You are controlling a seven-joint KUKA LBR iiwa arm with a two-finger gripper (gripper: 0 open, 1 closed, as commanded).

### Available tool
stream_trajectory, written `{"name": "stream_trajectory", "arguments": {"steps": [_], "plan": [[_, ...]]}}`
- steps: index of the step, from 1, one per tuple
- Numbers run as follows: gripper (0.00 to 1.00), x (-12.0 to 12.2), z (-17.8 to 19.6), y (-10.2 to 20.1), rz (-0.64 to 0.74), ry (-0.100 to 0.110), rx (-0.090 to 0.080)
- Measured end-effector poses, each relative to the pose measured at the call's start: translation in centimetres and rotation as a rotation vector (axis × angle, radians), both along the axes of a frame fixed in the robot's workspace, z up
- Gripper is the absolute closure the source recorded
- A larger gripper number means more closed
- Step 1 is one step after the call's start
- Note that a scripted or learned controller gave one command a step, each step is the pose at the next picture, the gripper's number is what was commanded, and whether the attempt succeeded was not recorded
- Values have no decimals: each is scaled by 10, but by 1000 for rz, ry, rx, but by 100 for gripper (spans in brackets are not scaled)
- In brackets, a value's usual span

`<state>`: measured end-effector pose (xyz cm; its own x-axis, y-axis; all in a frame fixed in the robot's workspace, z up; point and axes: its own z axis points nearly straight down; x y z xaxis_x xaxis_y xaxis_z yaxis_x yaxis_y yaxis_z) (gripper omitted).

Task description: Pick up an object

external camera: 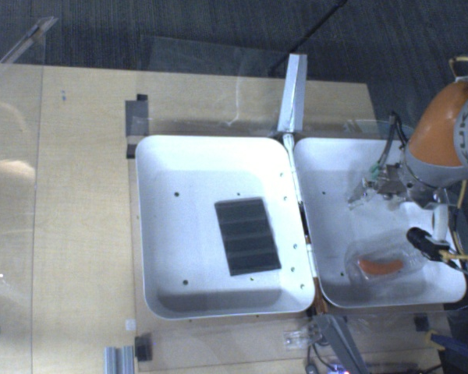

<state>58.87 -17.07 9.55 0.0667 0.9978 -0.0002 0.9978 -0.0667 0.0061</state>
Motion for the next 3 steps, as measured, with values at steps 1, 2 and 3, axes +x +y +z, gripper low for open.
{"name": "stream_trajectory", "arguments": {"steps": [1,2,3], "plan": [[0,-98,-5,2,205,-7,-4],[0,-85,-5,52,245,-12,-5],[0,-24,-6,80,204,-10,-2]]}}
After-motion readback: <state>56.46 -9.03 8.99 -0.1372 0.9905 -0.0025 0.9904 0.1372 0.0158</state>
